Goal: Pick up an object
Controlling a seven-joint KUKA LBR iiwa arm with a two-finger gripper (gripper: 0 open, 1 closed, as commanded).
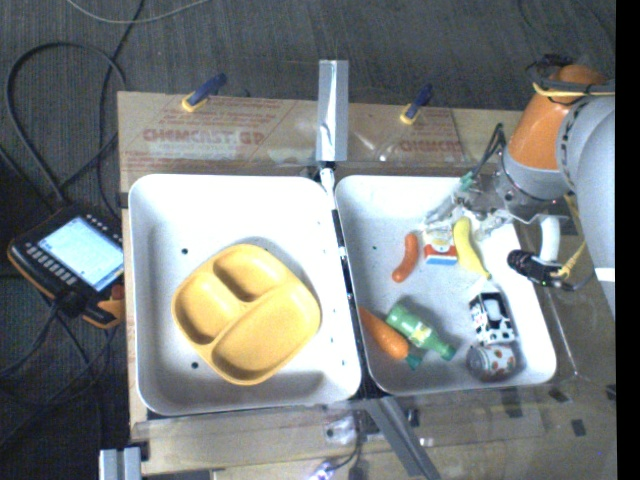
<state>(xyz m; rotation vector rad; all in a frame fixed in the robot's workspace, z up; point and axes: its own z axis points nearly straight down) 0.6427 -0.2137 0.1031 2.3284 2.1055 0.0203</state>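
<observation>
You see dark grey carpet (200, 38) around a cardboard-topped bench (240, 133); cables (60, 78) loop at ten o'clock, a lit handheld screen (75, 258) lies at nine, two blue-and-yellow clamps (203, 91) at twelve

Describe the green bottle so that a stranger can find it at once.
Look in the right white bin, near its front edge. The green bottle lies tilted there, beside the carrot. It is the only green thing among its neighbours.
</observation>
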